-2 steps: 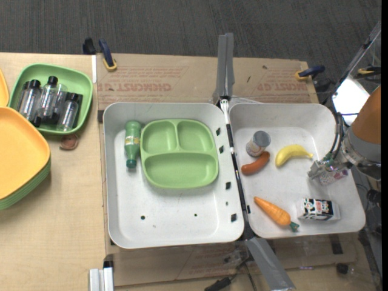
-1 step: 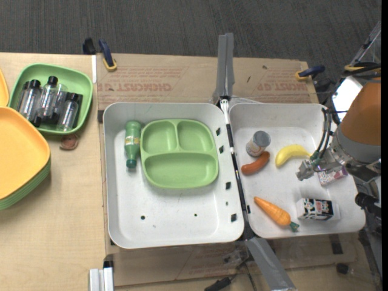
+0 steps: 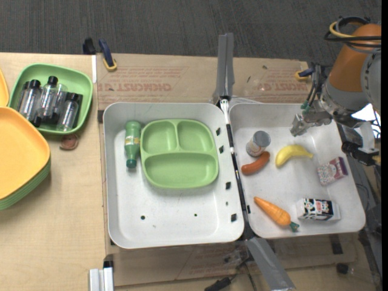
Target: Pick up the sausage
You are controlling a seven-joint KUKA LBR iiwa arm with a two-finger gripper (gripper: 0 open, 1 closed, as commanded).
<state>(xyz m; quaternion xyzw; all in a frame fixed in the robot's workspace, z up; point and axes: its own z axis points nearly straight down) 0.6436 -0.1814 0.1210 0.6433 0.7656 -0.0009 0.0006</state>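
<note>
Green divided tray (image 3: 179,153) and a green bottle (image 3: 131,143) occupy the left bin (image 3: 176,226). Rightward, in the right bin (image 3: 348,214), the sausage (image 3: 255,163) lies just below a small can (image 3: 259,142), banana (image 3: 293,154) beside it, carrot (image 3: 274,212) and milk carton (image 3: 316,208) nearer. Gripper (image 3: 301,124) hovers at the back, grasping nothing

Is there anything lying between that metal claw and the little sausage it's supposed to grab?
Yes. In the camera view, the banana lies between the gripper and the sausage, on the right bin floor.
</note>
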